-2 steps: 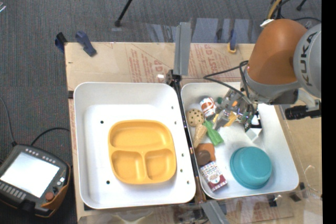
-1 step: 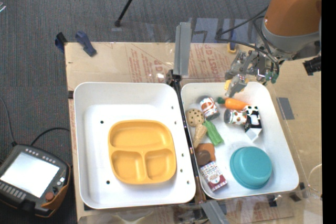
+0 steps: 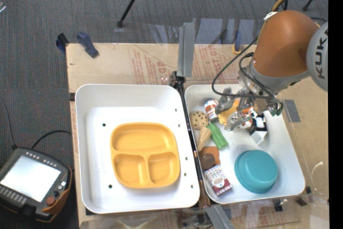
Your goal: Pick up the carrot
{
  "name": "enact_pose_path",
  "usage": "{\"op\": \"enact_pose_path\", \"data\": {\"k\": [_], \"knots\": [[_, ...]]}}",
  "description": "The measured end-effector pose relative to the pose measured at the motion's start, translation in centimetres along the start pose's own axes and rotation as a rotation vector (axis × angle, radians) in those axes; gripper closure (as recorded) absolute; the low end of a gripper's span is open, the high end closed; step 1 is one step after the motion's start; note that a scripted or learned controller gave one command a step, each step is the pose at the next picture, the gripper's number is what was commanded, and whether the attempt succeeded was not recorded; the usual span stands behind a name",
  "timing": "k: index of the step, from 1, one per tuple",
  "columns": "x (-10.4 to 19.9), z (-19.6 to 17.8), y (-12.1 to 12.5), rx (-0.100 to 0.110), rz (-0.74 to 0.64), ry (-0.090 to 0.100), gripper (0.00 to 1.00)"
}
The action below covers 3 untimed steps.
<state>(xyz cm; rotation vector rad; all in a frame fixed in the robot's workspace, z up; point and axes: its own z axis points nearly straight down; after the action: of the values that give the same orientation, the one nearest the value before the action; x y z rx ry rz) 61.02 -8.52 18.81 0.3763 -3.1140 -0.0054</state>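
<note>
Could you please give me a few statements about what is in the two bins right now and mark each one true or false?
1. The yellow divided plate lies in the left bin. True.
2. The teal bowl sits on the yellow divided plate. False: it sits in the right bin, near its front corner.
3. The gripper is over the right bin. True.
4. The green stick-shaped item lies in the left bin. False: it is in the right bin, beside the cookie.
5. The arm reaches over the left bin. False: it is above the right bin.
</note>
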Motion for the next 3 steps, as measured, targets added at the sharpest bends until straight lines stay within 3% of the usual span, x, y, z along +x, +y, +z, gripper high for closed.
{"op": "enact_pose_path", "data": {"k": [1, 2, 3], "knots": [[2.3, 8.6, -5.8, -0.002, -0.063, 0.004, 1.0], [4.9, -8.6, -3.1, 0.011, -0.177, -0.02, 1.0], [6.6, 6.4, -6.5, 0.003, -0.336, -0.007, 1.0]]}}
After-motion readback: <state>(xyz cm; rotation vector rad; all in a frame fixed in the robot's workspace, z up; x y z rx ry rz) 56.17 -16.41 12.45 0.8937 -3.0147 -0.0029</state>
